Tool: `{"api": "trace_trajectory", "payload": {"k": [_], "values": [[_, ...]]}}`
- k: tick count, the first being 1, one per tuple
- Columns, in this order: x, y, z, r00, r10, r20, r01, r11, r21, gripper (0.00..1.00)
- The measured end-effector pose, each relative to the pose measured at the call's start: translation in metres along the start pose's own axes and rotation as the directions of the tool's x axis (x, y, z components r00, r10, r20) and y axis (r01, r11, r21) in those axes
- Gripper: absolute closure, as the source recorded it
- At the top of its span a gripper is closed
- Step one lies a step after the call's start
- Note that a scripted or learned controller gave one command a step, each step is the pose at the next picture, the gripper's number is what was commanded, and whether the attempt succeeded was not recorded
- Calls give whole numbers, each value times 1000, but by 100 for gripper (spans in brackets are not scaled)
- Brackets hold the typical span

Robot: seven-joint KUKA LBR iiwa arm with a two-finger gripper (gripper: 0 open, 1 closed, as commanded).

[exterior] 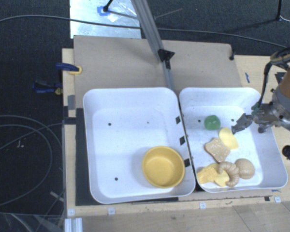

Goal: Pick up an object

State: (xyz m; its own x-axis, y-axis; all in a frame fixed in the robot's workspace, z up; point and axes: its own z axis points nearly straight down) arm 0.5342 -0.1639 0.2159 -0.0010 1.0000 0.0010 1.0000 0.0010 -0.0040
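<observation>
Well, yellow pc (228, 138) long-axis diagonal.

Dark carpeted floor (29, 13) is seen around the worktop (198, 64), which is topped with a brown board. Thin cables (19, 144) are looped across the floor at left. A shiny metal plate (94, 8) is laid on the floor behind the worktop, marked with blue tape (108, 9). A grey slanted pole (150, 25) is fixed to the board by a black bracket (165, 55). Blue and yellow clamps (63, 76) are gripped on the left edge. Lighting is even, without hard shadows
</observation>
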Motion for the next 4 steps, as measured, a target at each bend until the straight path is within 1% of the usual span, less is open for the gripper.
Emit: {"api": "trace_trajectory", "payload": {"k": [1, 2, 3, 4], "values": [[2, 1, 42, 1000, 1, 0, -1, 1000, -2, 0], [5, 9, 102, 1000, 1, 0, -1, 1000, -1, 0], [4, 10, 88, 1000, 2, 2, -2, 1000, -7, 100], [11, 15, 27, 1000, -4, 3, 4, 1000, -12, 100]]}}
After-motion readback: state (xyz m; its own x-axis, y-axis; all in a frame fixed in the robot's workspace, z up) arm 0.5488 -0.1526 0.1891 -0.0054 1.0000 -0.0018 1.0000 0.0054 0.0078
